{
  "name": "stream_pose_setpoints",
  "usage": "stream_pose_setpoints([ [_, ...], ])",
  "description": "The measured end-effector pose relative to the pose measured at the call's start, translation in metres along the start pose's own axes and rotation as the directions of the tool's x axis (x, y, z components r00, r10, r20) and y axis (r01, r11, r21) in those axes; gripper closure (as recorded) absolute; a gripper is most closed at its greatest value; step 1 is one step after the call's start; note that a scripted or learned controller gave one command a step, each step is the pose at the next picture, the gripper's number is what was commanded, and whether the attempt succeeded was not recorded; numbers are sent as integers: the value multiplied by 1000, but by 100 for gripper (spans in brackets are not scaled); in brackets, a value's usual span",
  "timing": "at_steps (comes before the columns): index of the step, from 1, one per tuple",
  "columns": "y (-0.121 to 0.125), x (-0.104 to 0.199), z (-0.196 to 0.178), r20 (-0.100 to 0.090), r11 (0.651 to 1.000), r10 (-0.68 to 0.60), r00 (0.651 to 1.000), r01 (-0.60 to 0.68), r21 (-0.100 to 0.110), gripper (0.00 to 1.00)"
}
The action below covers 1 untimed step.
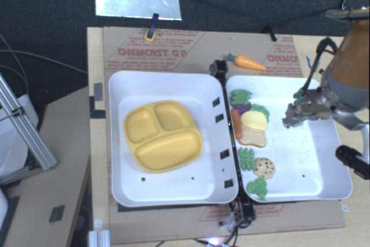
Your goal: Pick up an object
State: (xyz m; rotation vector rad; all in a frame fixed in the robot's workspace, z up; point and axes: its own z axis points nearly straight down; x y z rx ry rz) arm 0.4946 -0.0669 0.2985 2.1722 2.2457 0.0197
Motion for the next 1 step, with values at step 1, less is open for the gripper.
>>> stream_pose_setpoints([
  [1, 1, 0, -11, 1, 1000, -5, 1000, 5, -2, 100],
])
